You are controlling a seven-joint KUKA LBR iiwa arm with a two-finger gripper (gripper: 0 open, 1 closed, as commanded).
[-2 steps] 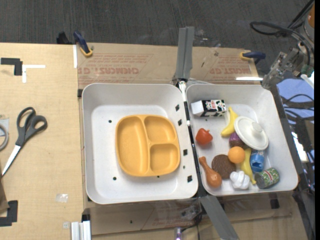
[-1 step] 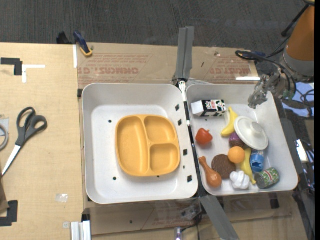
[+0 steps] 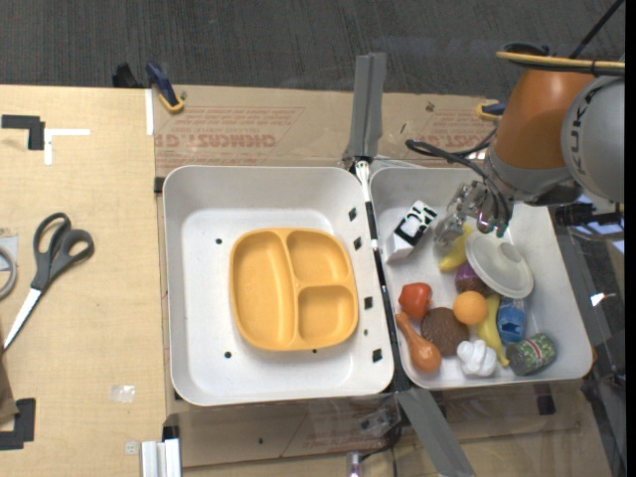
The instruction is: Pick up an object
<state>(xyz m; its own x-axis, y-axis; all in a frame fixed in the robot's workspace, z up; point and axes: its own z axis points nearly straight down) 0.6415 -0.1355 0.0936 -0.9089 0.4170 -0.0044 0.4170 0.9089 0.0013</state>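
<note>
The right bin [image 3: 568,296] holds several small objects: a black-and-white block [image 3: 414,224], a white disc [image 3: 500,266], a yellow piece [image 3: 453,257], a purple piece [image 3: 467,278], a red pepper [image 3: 415,297], an orange ball [image 3: 470,308], a brown ball [image 3: 443,328], an orange gourd [image 3: 417,346], a white toy [image 3: 476,358], a blue toy [image 3: 511,323] and a green can [image 3: 533,354]. My gripper [image 3: 480,217] hangs over the back of this bin, just above the yellow piece and the white disc. It looks open, with nothing between its fingers.
The left bin [image 3: 189,266] holds a yellow divided plate [image 3: 294,288]. Scissors [image 3: 50,256] lie on the wooden bench at far left. A grey divider bar [image 3: 366,117] runs back from between the bins. The arm's orange band [image 3: 537,117] is over the right bin's far corner.
</note>
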